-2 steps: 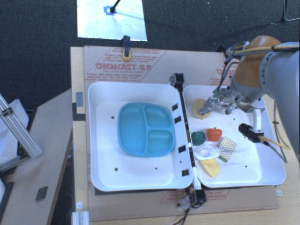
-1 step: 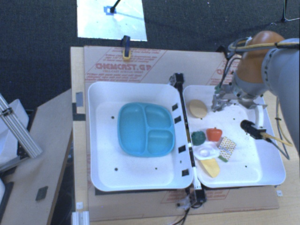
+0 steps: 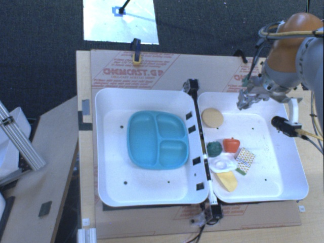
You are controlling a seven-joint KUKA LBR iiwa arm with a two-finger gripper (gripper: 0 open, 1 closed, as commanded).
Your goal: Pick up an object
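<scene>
Nearest you, at about five o'clock in the right bin (image 3: 296, 186), lies a yellow wedge (image 3: 227, 181), likely light, stiff plastic; take it across its narrow sides. Just beyond sit a white fried-egg piece (image 3: 220, 164), a checkered packet (image 3: 245, 158), a green lump (image 3: 214, 148) and a rounded, probably slippery red-orange piece (image 3: 231, 145). Farther, a flat tan disc (image 3: 212, 117) offers little edge. At two o'clock the hand (image 3: 246, 99) hovers over the bin's far rim; you cannot tell its spread.

Below and right of the fingers (image 3: 245, 101) the right bin's (image 3: 283, 151) floor lies open, while toys cluster lower left: cookie (image 3: 212, 117), tomato (image 3: 231, 145), egg (image 3: 221, 163).
</scene>
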